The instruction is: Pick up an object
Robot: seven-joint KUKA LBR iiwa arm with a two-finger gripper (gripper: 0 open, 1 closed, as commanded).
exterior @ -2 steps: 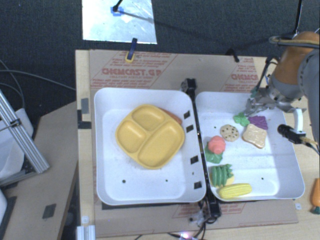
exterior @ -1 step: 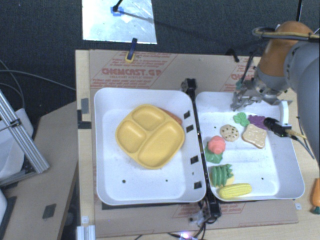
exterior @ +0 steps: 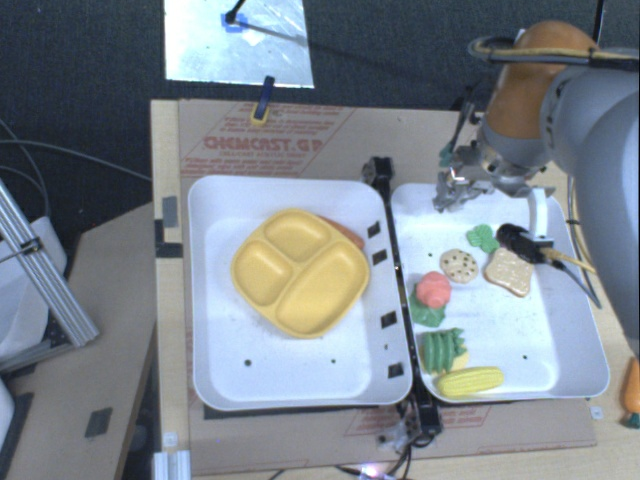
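Note:
My gripper (exterior: 450, 194) hangs over the far left corner of the right bin (exterior: 583, 353), with nothing seen between its tips. Toy foods lie in that bin. A small green piece (exterior: 482, 237) lies nearest, just to the gripper's right and nearer the front. A round speckled cookie (exterior: 458, 263) and a slice of toast (exterior: 508, 272) lie a little further forward. A pink-red fruit (exterior: 433, 288) rests on a green leaf. Green pods (exterior: 441, 348) and a yellow corn cob (exterior: 470, 379) lie near the front wall.
The left bin (exterior: 205, 298) holds a yellow divided plate (exterior: 300, 271) with a reddish thing (exterior: 348, 234) peeking out from under its far edge. A black divider (exterior: 392, 258) runs between the bins. Cardboard lies under both.

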